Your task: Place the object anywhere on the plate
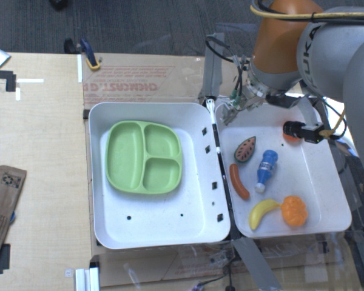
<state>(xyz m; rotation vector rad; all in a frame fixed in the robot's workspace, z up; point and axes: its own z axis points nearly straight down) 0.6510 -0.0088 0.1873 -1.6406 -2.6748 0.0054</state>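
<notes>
Green plate [144, 157]; toys crowd neighbouring bin [333, 180].

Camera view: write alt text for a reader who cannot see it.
A green divided plate lies in the left white bin, while the right bin holds a watermelon slice, blue bottle, sausage, banana and orange fruit. The grey and orange arm hangs over the right bin's far left corner, its gripper above the toys.
</notes>
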